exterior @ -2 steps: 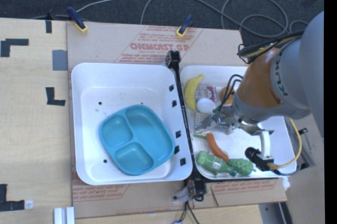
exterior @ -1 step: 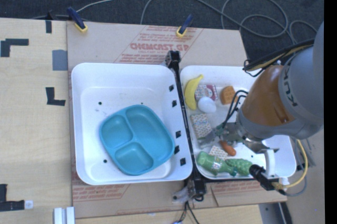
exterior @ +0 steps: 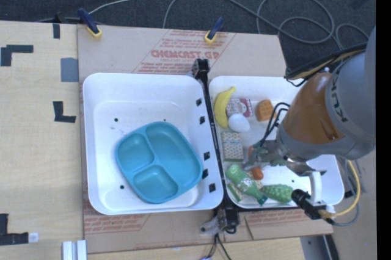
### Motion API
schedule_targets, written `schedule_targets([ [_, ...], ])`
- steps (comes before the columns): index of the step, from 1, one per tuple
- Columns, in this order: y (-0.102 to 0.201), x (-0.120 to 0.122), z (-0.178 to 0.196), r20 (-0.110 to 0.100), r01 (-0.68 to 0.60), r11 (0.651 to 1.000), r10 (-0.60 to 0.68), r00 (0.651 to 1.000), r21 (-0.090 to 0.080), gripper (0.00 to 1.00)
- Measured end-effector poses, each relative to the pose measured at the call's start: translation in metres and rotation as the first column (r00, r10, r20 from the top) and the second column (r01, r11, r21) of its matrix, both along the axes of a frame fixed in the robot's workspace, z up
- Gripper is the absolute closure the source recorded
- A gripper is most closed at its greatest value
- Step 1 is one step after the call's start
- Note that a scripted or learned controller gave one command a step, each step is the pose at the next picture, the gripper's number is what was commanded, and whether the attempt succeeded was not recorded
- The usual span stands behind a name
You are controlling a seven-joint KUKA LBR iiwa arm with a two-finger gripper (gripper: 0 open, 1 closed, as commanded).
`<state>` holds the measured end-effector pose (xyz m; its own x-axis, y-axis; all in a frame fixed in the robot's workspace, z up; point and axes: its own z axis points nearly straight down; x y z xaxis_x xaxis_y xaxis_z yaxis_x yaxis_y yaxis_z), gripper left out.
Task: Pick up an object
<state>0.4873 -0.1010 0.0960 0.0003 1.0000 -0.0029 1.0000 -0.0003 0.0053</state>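
While the arm (exterior: 330, 112) leans in from the right over the right bin (exterior: 278, 83), you find its gripper (exterior: 264, 155) low above the middle of that bin — whether it is open or closed you cannot tell, and nothing shows plainly held in it.

Your candidates all lie in the right bin. A banana (exterior: 223, 105) curves along its left wall near the far corner, with a white egg-shaped object (exterior: 239, 124) just beside it and a small package with red print (exterior: 239, 107) touching both; its writing is too small to read. An orange block (exterior: 264, 110) sits near the far edge. A green bottle (exterior: 243, 180) and a green textured piece (exterior: 278, 193) lie along the near edge, a small red item (exterior: 257, 173) between them and the gripper.

The left bin (exterior: 101, 100) carries a blue divided plate (exterior: 159, 161) toward its near right corner.

On the cardboard sheet (exterior: 177, 51) beyond the bins you can read red lettering — "CHEMCAST GP".
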Motion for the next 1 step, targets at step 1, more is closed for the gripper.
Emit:
schedule_targets([
  [1,0.0659,0.019,0.0881,-0.006,-0.002,1.0,0.002,1.0,0.003,1.0],
])
